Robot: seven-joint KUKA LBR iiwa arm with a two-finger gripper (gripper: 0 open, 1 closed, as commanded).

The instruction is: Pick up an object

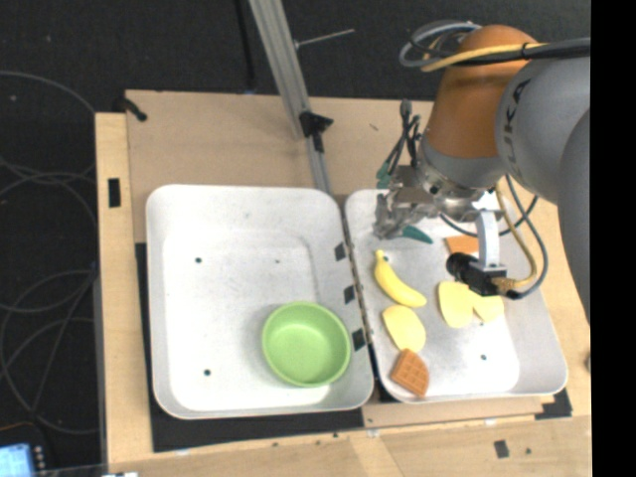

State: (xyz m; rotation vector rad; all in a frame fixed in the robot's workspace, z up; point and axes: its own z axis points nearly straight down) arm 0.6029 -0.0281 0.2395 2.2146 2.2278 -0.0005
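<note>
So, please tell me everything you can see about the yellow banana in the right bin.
The banana is small, yellow and curved, with a smooth, plastic-like look, probably a toy. It lies flat on the floor of the right bin, near that bin's left wall, running from upper left to lower right. Its lower end comes very close to a pale yellow piece; contact is unclear. The gripper is just above it, not holding it.

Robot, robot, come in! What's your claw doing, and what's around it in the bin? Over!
Gripper low over right bin's far corner. Banana just below it, not held. Green bowl alone in left bin.
</note>
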